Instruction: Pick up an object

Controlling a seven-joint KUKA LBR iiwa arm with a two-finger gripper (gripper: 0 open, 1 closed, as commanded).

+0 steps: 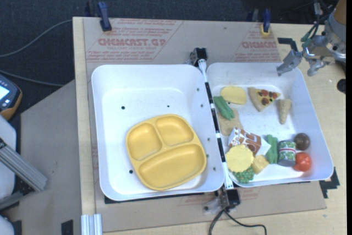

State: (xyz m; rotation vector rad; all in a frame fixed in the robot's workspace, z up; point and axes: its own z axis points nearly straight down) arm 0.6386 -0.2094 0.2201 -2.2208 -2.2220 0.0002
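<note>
The claw is grey metal with two short, pointed fingers, joined to a silver-grey wrist where thin dark cables run along the side.

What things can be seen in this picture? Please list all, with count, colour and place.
bins: 2, white, side by side on the bench
tray: 1, yellow, three compartments, in the left bin
pizza slice: 1, tan with red, right bin, far part
yellow disc: 1, right bin, far part, left of the pizza slice
green pod: 1, right bin, by the left wall
cone: 1, beige, right of the pizza slice
tomato: 1, red, near right corner
brown ball: 1, just behind the tomato
other toy food: several, mixed colours, heaped at the near wall
clamps: 2, blue, far edge of the bench
gripper: 1, grey, above the far right corner of the right bin, holding nothing
</note>
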